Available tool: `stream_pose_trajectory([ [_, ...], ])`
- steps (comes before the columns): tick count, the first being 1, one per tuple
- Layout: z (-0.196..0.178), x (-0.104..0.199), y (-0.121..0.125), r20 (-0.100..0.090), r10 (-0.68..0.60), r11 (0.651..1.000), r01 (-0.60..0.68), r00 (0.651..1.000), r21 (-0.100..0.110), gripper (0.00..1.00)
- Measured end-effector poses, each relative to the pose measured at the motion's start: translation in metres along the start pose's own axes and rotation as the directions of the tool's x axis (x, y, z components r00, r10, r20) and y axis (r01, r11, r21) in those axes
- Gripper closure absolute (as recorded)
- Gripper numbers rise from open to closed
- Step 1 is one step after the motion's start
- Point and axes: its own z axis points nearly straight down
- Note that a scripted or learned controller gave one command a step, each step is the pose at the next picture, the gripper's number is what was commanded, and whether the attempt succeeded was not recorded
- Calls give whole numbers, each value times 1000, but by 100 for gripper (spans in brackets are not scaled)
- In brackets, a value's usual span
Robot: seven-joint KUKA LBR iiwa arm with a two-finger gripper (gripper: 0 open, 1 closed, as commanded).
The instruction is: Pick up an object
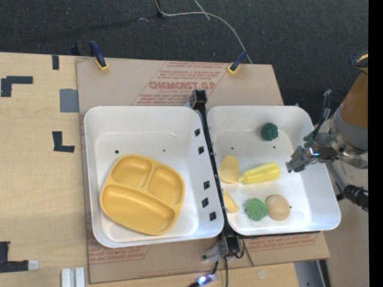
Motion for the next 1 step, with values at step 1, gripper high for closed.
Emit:
stream_pose_trajectory([
  [1,0,63,1,-3,-6,1000,6,1000,6,100],
])
